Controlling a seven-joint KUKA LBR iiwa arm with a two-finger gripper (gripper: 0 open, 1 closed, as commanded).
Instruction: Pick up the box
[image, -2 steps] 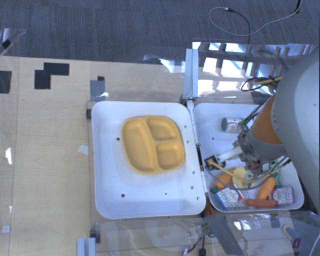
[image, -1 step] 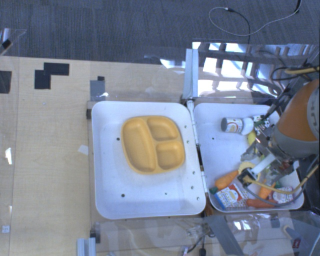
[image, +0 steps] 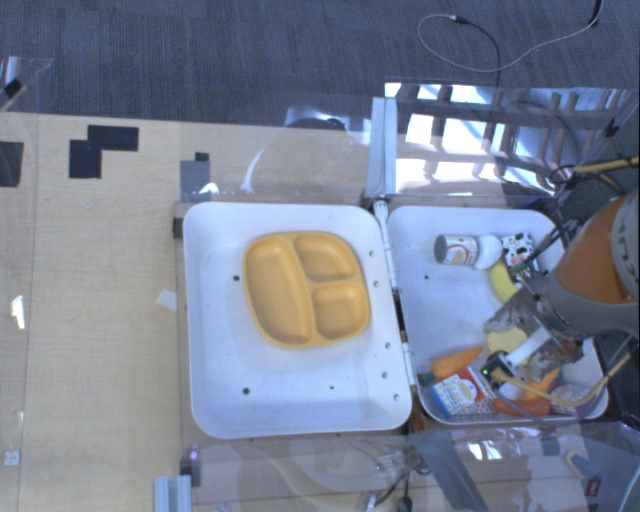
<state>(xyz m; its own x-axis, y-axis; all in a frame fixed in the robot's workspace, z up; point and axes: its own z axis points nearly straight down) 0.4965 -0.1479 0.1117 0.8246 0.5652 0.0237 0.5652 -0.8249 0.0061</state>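
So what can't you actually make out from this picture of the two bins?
- Gripper: whether it is open or shut, since the arm's own wrist covers it in the camera view.
- Box: its printed label is too small to read, and its right end is hidden under the gripper.
- Yellow item by the small bottle: partly behind the arm, so its shape is unclear.
- Right bin: its far right side lies under the arm.

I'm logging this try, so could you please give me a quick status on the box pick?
Gripper low in right bin, over the pile. Box flat at the near wall, not held. Carrot and bottle nearby.
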